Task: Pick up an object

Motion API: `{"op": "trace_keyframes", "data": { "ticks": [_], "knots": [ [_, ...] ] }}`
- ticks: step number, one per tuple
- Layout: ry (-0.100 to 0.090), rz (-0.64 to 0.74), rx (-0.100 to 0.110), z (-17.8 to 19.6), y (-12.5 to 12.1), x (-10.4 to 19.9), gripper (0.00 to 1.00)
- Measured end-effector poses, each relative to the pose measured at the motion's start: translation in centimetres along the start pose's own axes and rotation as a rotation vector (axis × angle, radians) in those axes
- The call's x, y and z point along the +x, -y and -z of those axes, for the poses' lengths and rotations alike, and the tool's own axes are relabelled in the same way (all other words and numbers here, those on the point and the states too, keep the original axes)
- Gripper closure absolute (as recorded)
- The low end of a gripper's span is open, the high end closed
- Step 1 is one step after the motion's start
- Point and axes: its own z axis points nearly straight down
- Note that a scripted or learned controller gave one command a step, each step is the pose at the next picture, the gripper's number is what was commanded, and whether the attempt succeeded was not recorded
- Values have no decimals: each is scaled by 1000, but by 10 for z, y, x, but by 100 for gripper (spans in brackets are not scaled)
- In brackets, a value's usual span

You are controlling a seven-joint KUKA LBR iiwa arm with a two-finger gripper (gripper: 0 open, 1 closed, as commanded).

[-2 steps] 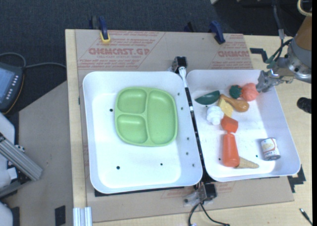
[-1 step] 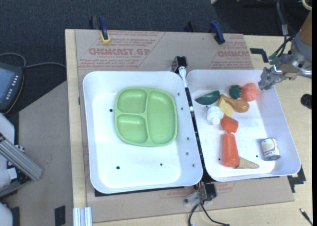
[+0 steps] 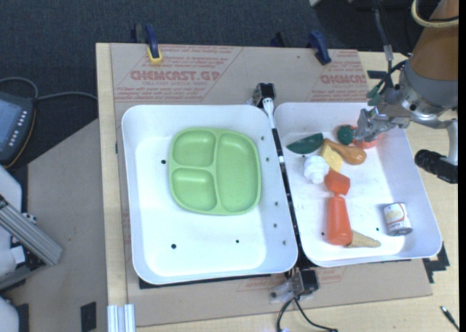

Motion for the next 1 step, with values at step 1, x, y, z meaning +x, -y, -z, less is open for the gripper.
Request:
{"op": "trace_keyframes", "data": {
  "ticks": [1],
  "knots": [
    [0, 1, -1, 9, 22, 51, 100]
  ]
}}
